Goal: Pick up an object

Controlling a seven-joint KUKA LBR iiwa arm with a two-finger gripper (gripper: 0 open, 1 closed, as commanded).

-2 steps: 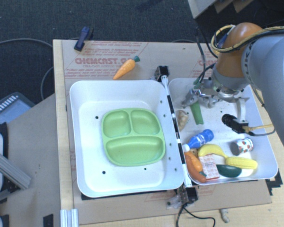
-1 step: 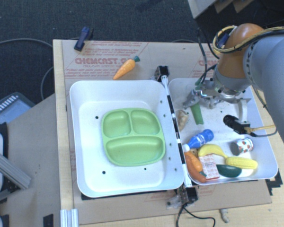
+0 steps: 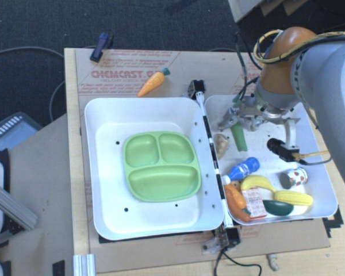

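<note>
The arm (image 3: pixel 328 79) reaches in from 3 o'clock, and the jaws hang over the far end of the right bin (image 3: pixel 332 195), toward its 11 o'clock corner. Right beneath them is the green stick (image 3: pixel 239 138), which looks like the likely target. It lies on the bin floor just off the jaws at roughly 7 o'clock. Its upper tip is close under the wrist hardware, and its long axis runs about 12 to 6 with a slight lean toward 5.

Are the jaws spread or closed? I can't tell from this angle, and I see nothing clearly gripped.

Now the room. At 9 o'clock of the stick sits a beige shell-like piece (image 3: pixel 221 145), and just beyond it is the wall shared with the left bin (image 3: pixel 103 131), so it's tight on that side. At 6 o'clock the blue bottle (image 3: pixel 244 169) sits near the stick's lower tip. Toward 3 o'clock the floor is bare, so that's the free side.

My read: a short drop, with the jaws closing across the stick's width, 9 to 3.
</note>
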